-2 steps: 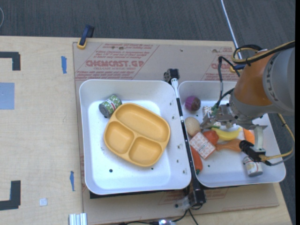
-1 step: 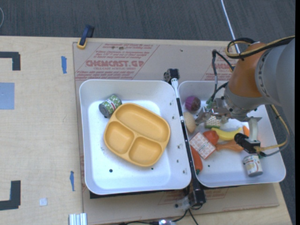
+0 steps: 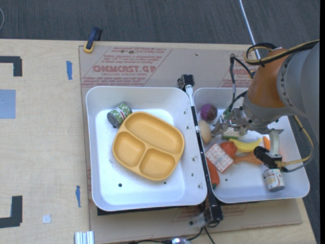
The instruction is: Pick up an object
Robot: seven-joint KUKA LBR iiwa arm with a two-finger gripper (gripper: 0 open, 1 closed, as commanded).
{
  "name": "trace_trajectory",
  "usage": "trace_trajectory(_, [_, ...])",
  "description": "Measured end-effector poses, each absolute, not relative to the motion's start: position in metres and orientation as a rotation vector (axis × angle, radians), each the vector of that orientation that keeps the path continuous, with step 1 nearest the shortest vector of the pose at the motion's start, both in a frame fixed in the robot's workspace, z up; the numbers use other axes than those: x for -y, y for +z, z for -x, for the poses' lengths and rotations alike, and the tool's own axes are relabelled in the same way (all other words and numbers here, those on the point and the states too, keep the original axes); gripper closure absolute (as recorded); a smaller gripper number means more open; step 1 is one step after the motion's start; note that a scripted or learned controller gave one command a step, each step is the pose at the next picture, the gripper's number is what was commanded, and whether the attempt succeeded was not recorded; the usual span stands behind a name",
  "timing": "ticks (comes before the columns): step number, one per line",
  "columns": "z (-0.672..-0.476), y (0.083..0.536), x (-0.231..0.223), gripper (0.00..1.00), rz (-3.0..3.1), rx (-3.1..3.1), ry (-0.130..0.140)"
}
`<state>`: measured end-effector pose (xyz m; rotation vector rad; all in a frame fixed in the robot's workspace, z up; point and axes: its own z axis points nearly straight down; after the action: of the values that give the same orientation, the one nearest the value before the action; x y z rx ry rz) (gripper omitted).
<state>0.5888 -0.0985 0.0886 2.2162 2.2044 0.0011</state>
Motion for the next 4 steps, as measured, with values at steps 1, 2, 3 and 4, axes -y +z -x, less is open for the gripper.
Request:
trace_trajectory(1, [-0.551,0.086,0.092,0.00,-2.220,-2.219,0.002])
trace_trajectory(2, [-0.553,0.097,0.092,1.00,-2.219,-2.216,0.006])
trace_trajectory(3, [-0.545,0.087,0.118,1.00,-2.220,-2.222,0.004])
trace_trajectory(4, [-0.540,0.185,-0.001,1.00,-2.220,-2.223,0.003])
